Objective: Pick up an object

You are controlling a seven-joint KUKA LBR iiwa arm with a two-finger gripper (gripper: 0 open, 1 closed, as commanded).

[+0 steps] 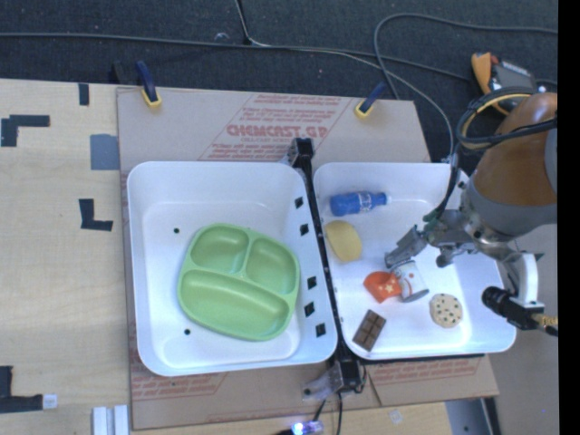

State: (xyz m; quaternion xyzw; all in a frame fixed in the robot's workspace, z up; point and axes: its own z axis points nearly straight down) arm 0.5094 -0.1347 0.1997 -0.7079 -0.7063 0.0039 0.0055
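Fingers [405, 254] spread apart, grasping nothing, hovering in right bin [412, 175] just above red toy [382, 285]. Step: approach, pick not yet made. Next move calls for lowering astride red toy, then closing. Cookie [445, 310] and chocolate bar [369, 330] lie near.

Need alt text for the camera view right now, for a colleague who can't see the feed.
The end effector hangs low over the right bin, just above an orange-red item. Around it lie a blue bottle, a yellow round object, a cookie and a brown bar. The left bin holds a green divided plate.
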